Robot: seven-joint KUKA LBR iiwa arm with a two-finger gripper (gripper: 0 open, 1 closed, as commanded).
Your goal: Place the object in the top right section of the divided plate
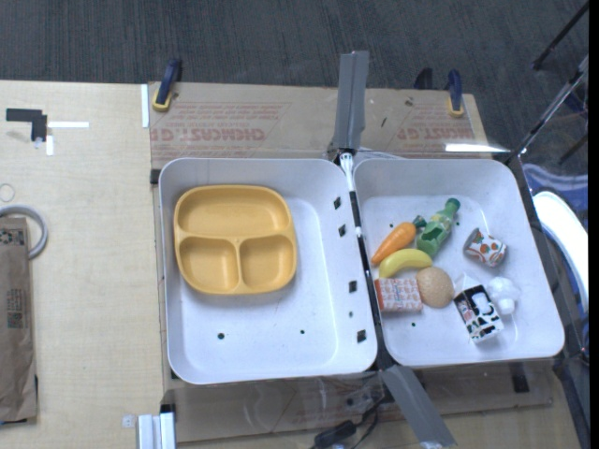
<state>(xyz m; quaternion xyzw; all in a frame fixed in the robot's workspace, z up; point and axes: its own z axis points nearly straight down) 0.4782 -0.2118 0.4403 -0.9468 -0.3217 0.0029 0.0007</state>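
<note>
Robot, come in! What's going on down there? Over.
Yellow plate sits in left bin. Toy food, carrot and banana included, piled in right bin. Nothing moved yet.

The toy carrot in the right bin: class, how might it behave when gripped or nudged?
The carrot tapers to a point, so it would probably roll in a curve if pushed. Its smooth, glossy-looking skin may slip in a grip. It lies against the banana and green bottle, so nudging it would likely shift them.

arm clear of the bins (262, 335)
</note>
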